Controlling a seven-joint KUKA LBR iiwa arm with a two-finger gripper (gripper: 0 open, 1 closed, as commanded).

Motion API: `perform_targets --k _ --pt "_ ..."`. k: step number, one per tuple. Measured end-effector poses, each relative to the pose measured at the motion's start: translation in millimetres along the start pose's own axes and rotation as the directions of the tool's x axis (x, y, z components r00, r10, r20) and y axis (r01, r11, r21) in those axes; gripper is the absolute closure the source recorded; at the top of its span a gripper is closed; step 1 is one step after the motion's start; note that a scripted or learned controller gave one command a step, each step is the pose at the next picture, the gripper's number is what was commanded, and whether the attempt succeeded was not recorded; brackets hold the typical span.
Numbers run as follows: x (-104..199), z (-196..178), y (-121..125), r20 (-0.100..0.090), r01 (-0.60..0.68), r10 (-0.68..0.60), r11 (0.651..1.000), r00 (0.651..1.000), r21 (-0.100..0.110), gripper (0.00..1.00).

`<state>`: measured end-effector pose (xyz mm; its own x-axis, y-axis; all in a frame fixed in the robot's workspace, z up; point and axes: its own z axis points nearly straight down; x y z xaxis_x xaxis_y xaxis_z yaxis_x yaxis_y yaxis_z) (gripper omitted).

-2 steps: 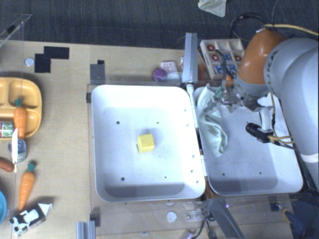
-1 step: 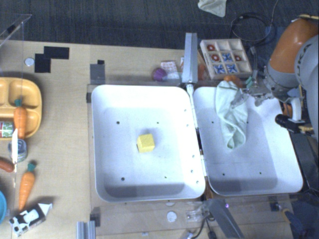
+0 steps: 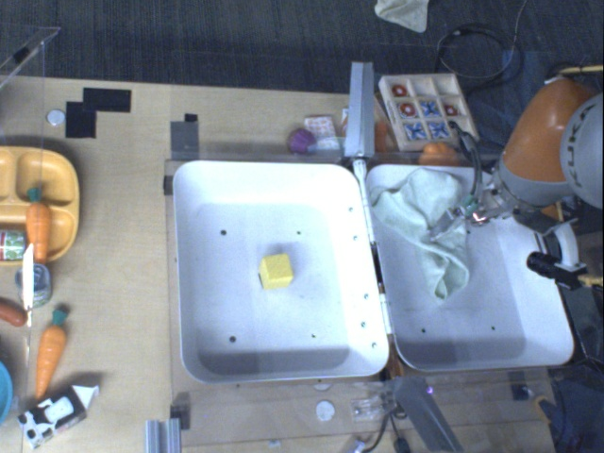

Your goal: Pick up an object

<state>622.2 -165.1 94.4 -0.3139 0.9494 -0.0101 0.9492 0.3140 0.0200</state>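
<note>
- Grey metal and an orange band: that's my arm coming in from the right, with my two-finger gripper (image 3: 460,217) down in the right-hand shallow white bin (image 3: 514,343).
- My tips sit right on the crumpled pale-green cloth (image 3: 425,217), at its right edge, where a ridge of fabric bunches up against them.
- Whether my gripper is spread or pinched I cannot tell; the tips are small and tangled in the folds from this angle. So I won't claim I hold anything.
- The cloth is the thing I'm after, by my reckoning. It lies in the right bin's upper-left part, running from the top corner down toward the bin's middle, so its long axis goes roughly top to bottom, with a tail hanging lowest.
- From my gripper the bulk of it lies to the left, touching; the tail is down and left.
- Texture: soft, limp, deeply wrinkled. I'd expect it to drape and drag rather than lift as one piece.
- Further out, the left-hand shallow white bin (image 3: 198,272) holds a small yellow cube-like block (image 3: 276,271), matte, squarish, sitting alone near its middle, well apart from me.
- Both bins are smooth, glossy plastic with rounded corners, side by side on a light wooden bench (image 3: 123,281).
</note>
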Motion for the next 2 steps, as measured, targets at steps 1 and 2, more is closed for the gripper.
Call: perform_targets --k 1,2 --pt "39.1 -1.7 -14.6 0.003 0.116 -0.116 0.993 0.993 -0.003 0.00" --pt "81.3 -3.0 -74.2 0.004 0.098 -0.098 0.995 0.995 -0.006 0.00"
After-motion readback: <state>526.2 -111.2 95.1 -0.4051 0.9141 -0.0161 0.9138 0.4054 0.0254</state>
